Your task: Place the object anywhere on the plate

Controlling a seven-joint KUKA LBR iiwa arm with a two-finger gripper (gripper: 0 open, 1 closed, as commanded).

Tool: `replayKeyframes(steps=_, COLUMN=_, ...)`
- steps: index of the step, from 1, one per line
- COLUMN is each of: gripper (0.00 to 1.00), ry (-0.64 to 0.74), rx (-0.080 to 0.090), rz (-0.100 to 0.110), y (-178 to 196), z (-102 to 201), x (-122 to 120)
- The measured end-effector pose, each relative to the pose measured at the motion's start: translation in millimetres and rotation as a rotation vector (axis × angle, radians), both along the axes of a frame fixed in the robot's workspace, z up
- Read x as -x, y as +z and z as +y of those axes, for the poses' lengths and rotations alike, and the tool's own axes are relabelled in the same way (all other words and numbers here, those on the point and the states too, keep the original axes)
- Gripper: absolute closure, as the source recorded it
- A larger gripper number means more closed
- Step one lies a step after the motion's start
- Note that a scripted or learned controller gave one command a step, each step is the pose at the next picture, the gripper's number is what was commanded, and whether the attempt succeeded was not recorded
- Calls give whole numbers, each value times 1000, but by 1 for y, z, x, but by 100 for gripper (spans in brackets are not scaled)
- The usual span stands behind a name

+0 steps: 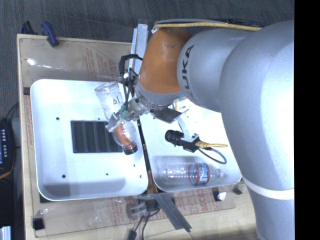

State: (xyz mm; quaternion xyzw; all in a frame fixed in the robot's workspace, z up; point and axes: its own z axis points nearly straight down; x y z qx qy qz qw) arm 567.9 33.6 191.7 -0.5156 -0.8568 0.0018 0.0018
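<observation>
Over the left bin (55, 104), right side: my gripper (121, 120), hanging just off the plate's right end
Grip: can't tell if it's open or closed, tbh
Object (125, 138): clear with orange inside, right under my gripper, at the plate's right edge; touching it or not, no idea
Plate (90, 136): dark, ribbed, flat on the bin floor
Cup (107, 95): clear, just behind the gripper
Right bin (212, 129): clear bottle (190, 173) lying on its side by the front wall
</observation>
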Motion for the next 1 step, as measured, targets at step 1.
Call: replayKeyframes(steps=1, gripper=100, ry=147, rx=-1, rz=-3, y=-1, z=32, x=-23)
